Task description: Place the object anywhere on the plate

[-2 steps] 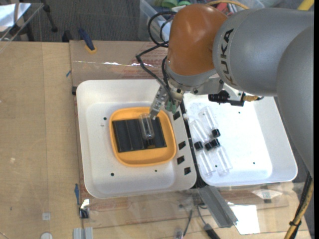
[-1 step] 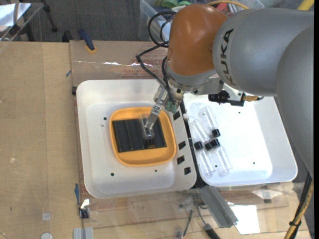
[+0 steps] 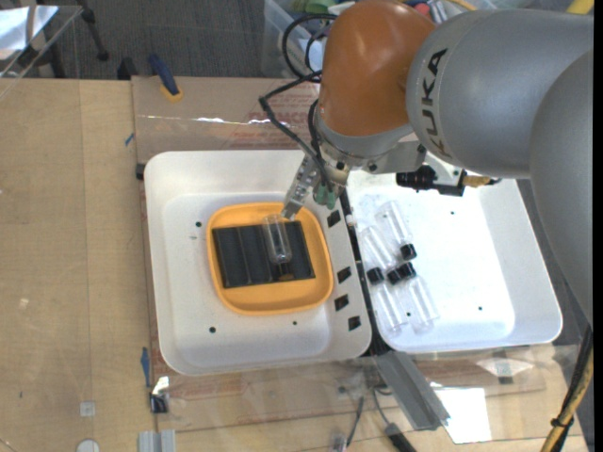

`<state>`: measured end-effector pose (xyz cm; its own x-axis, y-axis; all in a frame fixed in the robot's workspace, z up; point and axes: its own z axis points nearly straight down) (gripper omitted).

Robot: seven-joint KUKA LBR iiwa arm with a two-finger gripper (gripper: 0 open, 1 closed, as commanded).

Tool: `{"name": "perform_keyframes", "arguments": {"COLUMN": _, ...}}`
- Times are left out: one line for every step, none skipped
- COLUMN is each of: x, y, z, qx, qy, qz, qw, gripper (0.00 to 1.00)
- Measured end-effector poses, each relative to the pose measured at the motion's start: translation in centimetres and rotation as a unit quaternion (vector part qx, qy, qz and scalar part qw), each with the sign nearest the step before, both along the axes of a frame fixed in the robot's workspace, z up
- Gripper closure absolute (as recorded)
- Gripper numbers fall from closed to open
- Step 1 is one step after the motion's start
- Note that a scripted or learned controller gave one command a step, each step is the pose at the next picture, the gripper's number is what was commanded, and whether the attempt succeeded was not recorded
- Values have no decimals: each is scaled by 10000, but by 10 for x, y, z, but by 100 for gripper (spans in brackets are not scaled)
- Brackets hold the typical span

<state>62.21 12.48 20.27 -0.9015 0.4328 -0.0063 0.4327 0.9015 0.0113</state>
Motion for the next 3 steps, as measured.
{"name": "perform_keyframes", "arguments": {"x": 0, "y": 0, "z": 0, "qx": -1, "qy": 2, "qz": 2, "qw": 10000, "gripper": 0}}
{"name": "perform_keyframes", "arguments": {"x": 2, "y": 0, "z": 11, "qx": 19, "qy": -28, "qz": -16, "qw": 10000, "gripper": 100}}
{"name": "perform_keyframes", "arguments": {"x": 2, "y": 0, "z": 11, "qx": 18, "qy": -27, "qz": -15, "qw": 10000, "gripper": 0}}
